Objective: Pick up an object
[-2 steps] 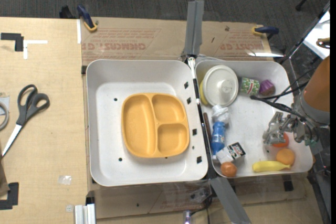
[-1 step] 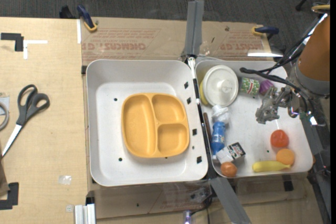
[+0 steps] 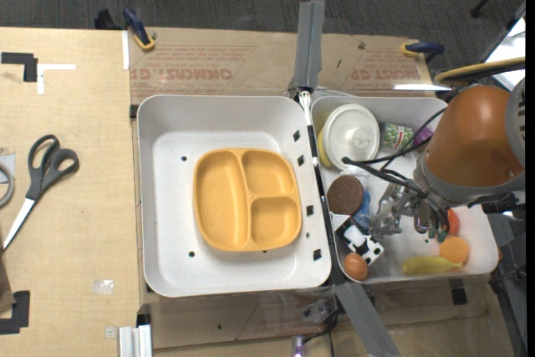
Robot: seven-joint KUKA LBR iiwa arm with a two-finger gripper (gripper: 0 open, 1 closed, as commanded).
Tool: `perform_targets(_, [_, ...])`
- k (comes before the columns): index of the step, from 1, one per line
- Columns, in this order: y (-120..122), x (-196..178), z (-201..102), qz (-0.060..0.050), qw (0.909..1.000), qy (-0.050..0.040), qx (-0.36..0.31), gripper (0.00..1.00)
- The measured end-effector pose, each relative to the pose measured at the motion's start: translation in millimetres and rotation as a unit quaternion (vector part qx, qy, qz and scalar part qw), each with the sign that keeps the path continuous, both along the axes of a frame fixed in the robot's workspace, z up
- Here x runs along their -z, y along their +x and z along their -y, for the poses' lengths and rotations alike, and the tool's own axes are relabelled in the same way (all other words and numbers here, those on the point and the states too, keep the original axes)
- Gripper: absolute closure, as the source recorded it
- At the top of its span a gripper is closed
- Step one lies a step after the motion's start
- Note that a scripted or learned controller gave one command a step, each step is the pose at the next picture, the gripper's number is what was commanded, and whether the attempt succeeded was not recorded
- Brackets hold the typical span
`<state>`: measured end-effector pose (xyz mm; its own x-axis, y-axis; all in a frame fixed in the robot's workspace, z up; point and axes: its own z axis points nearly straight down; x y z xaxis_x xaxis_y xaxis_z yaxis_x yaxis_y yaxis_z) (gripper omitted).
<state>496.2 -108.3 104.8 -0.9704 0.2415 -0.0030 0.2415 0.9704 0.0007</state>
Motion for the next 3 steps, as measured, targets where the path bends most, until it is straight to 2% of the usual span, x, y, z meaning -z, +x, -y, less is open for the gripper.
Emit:
perform_targets(1, [31.3,-199.8,9.7,0.001,0.9978,-0.0007,-0.066,1.00])
perform_targets(2, [-2.0,-52.9,102.0,0.000,0.9499,-0.0005,-0.313,1.00])
perform_targets(3, [-2.0,-52.8,101.9,0.000,0.9498,-0.0004,-0.313,0.00])
